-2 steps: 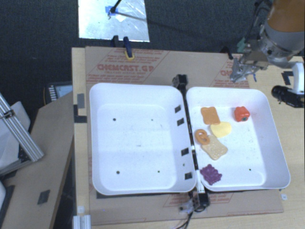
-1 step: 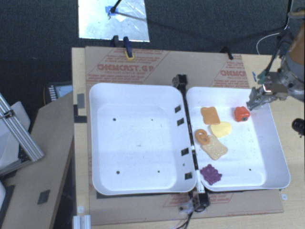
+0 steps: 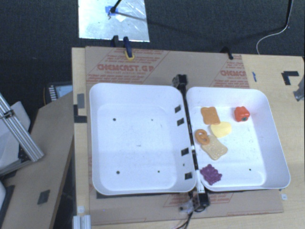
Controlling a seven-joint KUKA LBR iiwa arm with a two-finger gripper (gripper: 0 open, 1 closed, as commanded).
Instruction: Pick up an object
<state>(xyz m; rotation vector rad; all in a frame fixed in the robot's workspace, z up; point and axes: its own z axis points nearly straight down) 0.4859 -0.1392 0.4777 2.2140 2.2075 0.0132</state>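
The right white bin holds several small toy foods, grouped in its left half. A red pepper lies near the back. An orange toast piece sits to its left, and a yellow piece is just in front of that. An orange pretzel touches a beige bread slice. Purple grapes lie at the front left corner. A small grey part of the arm shows at the right edge, well away from the bin's contents.
The left white bin adjoins the right one, with black clips along the shared wall. A shiny metal sheet lies beyond the bench. An aluminium rail slants at the far left.
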